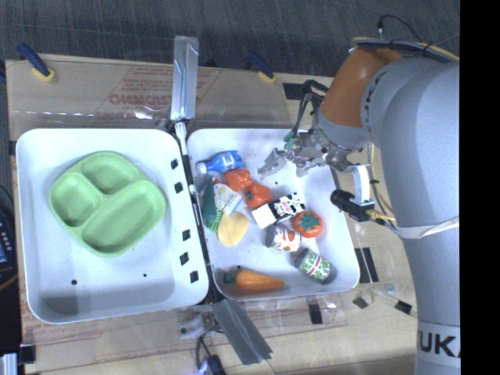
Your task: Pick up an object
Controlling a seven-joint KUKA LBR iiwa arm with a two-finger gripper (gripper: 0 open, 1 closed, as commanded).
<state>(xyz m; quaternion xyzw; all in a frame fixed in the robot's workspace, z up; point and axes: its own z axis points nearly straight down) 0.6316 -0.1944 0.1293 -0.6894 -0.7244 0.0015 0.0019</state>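
My gripper hangs over the upper middle of the right bin, open, with nothing between its fingers. Just below and left of it lie a blue packet, an orange-red toy and a red piece. A black-and-white spotted box and a red tomato sit below the gripper. Lower down are a white-and-red can, a green can and a carrot. A yellow piece and a green-and-white packet lie by the bin's left wall.
The left bin holds a green divided plate. A metal divider runs between the bins at the back. The grey arm with its orange band fills the right side above the right bin's edge.
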